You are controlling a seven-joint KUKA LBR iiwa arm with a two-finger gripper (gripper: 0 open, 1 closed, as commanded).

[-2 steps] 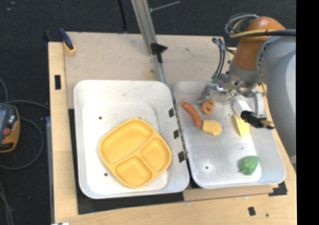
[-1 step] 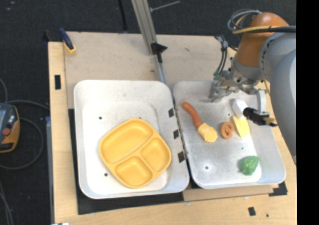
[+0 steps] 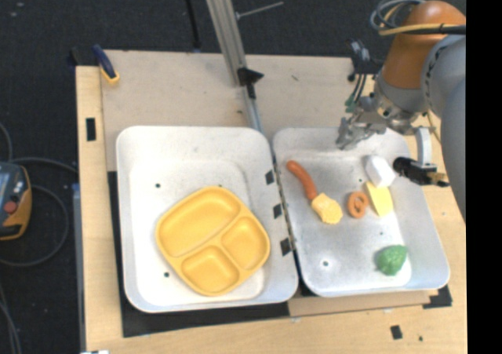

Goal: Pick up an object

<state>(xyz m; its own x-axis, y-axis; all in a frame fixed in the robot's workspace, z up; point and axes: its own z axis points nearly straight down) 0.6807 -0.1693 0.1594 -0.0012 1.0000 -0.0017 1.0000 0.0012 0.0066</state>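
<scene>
Grey two-finger gripper (image 3: pixel 350 134) is hovering over the right shallow white bin's (image 3: pixel 423 266) far edge. Finger state: cannot tell. Small white block (image 3: pixel 379 170) is lying nearby.

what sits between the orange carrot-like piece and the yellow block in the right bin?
In the camera view, two items lie between the carrot piece and the yellow block: a pale yellow chunk touching the carrot's lower end, then a small orange ring beside the block.
</scene>
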